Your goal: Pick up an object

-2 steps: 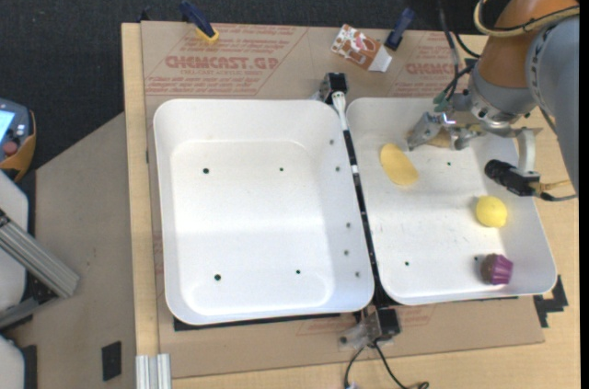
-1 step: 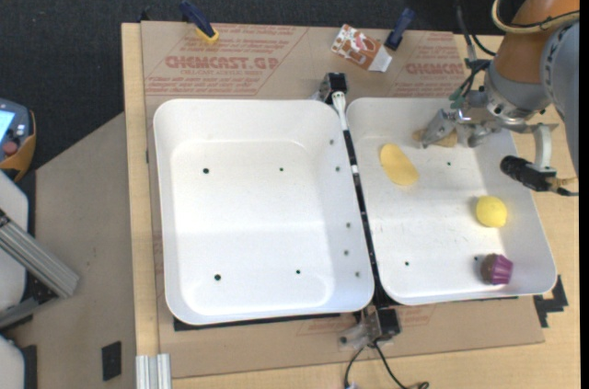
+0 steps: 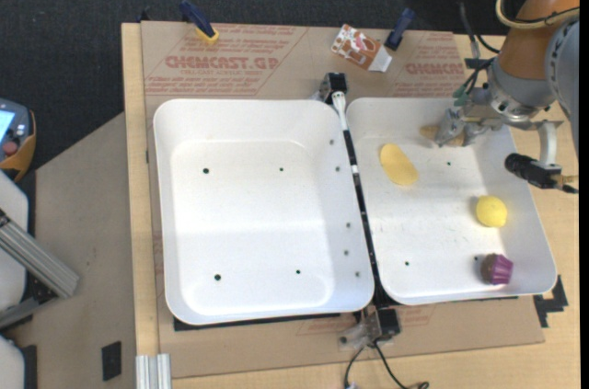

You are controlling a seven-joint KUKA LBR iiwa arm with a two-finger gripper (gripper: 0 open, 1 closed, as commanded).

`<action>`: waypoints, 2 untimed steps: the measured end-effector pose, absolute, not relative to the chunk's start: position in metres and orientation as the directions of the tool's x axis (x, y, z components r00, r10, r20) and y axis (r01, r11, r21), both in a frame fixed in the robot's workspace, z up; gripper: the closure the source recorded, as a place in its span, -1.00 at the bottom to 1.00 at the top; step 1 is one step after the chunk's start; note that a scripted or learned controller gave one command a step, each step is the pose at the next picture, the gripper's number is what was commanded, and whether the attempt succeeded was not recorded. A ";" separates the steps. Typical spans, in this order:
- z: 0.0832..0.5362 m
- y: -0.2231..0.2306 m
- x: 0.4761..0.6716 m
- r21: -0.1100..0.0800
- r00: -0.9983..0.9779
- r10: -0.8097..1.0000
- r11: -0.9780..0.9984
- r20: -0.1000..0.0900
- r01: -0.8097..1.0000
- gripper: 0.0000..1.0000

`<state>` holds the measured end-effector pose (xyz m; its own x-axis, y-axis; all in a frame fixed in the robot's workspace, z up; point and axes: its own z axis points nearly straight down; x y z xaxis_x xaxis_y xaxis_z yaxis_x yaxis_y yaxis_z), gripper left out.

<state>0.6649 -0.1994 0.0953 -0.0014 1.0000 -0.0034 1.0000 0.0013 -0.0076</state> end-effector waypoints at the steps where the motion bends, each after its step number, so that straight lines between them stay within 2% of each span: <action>1: 0.086 -0.125 0.656 -0.004 -0.004 1.000 0.004 -0.002 1.000 1.00; 2: 0.192 -0.057 0.669 0.011 -0.007 1.000 0.007 0.001 1.000 1.00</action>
<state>0.6689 -0.0573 0.1922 -0.0070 1.0000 0.0006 0.9999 0.0070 0.0106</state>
